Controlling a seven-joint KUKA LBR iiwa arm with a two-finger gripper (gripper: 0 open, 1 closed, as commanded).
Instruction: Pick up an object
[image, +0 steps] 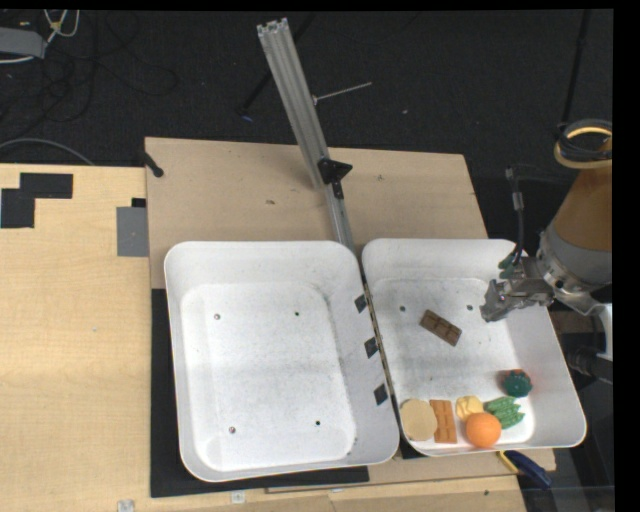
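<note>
camera view | gripper (497, 302) being held at right bin (450, 255) right rim, finger state cannot be told | brown block (440, 327) lying mid-bin, apart | judged light, stiff; long flat sides being favoured for gripping

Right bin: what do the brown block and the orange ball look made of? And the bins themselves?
Brown block: likely moulded plastic or rubber, matte dark brown, with segments like a toy chocolate bar; too small to be sure.
Orange ball: smooth, evenly coloured, with a faint sheen; probably plastic toy fruit.
Right bin and left bin: white, rounded edges, dull speckled surface; looks like formed plastic.
</note>
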